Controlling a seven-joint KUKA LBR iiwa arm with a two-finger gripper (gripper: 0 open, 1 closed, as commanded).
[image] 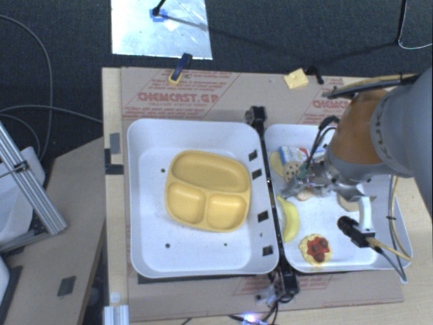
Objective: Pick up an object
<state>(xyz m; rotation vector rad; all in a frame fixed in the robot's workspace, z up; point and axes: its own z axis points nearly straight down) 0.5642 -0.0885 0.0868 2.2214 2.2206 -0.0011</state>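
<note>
Sat in left bin (pixel 145 181): divided tray (pixel 206 189). Lay in right bin (pixel 385 256): banana (pixel 289 220), pizza toy (pixel 316 248) nearer front.

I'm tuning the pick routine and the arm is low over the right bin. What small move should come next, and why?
Probably a short drop straight down: the gripper hangs among a banana, a small carton and a pizza toy in the right bin, with nothing visibly held.

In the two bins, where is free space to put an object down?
Left bin: bare floor around the yellow tray, widest along the front and left walls. Right bin: crowded by the banana, pizza toy, small items and the gripper.
</note>
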